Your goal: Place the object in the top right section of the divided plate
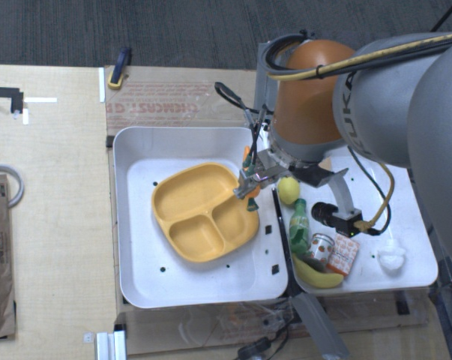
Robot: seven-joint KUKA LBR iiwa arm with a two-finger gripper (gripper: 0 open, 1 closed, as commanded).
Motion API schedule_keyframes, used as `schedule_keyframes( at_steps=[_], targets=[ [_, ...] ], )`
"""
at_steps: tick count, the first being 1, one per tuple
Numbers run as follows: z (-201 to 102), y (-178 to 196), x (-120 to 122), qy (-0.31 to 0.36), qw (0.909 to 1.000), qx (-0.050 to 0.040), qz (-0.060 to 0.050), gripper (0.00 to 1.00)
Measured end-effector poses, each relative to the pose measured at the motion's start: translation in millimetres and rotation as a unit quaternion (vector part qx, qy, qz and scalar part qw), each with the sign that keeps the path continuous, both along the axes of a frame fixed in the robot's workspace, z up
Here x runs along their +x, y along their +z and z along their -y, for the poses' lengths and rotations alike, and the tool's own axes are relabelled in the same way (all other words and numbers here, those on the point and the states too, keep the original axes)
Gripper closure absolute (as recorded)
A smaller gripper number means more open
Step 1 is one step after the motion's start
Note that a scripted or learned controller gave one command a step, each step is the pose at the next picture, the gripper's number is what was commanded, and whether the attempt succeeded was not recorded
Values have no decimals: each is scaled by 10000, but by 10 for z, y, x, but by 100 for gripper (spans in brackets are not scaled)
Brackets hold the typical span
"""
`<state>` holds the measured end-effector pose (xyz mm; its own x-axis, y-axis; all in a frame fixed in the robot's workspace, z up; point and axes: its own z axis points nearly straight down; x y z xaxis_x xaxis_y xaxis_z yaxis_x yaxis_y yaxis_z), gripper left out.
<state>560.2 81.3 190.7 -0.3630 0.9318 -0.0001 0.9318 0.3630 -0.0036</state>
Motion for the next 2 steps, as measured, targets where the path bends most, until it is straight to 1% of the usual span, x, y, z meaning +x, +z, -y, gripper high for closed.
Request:
schedule_keyframes(
  at_steps=[1, 2],
  targets=[
    [-766, -117, -130, -1122, 9937, -10, -2, 100],
    [-1398, -430, -834, 281, 9996, -9, -12, 100]
  ],
)
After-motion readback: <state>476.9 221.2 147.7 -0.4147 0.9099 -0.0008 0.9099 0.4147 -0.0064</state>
